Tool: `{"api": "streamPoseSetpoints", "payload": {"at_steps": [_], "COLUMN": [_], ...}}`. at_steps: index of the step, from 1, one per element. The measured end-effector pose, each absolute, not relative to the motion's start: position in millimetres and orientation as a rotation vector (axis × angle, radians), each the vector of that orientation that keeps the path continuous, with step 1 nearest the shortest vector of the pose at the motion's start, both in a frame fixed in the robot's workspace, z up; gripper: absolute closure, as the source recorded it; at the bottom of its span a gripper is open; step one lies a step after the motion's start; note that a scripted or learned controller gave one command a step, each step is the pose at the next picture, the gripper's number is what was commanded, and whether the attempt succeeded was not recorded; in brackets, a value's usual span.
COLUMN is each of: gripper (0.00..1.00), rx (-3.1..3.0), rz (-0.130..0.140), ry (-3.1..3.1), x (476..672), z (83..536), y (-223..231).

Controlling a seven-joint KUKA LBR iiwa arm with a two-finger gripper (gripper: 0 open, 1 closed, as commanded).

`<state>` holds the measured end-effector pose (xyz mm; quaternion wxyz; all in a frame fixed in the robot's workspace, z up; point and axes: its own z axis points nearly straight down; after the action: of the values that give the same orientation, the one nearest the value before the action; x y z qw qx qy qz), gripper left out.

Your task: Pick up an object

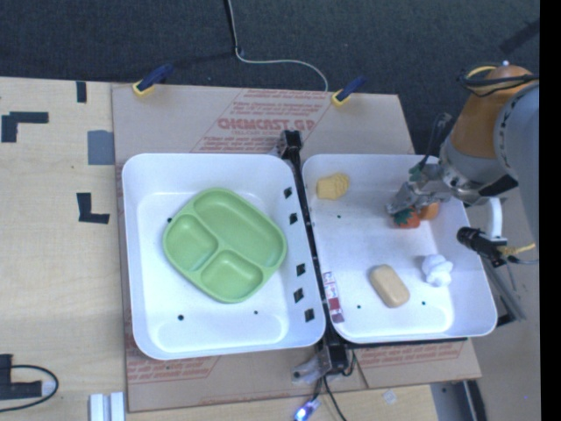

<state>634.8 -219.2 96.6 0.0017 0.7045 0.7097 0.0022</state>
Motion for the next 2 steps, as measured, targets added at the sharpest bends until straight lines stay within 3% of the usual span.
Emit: {"api": "streamPoseSetpoints", "payload": {"at_steps": [1,2], "gripper": [1.00,0.00], "rx": [2.211,2.213], "rz": [0.006,0.010], "ry": [2.229,2.230], "x": [634.6,634.8], "z": [105.7,105.0], "y": [-218.4,-217.2]}}
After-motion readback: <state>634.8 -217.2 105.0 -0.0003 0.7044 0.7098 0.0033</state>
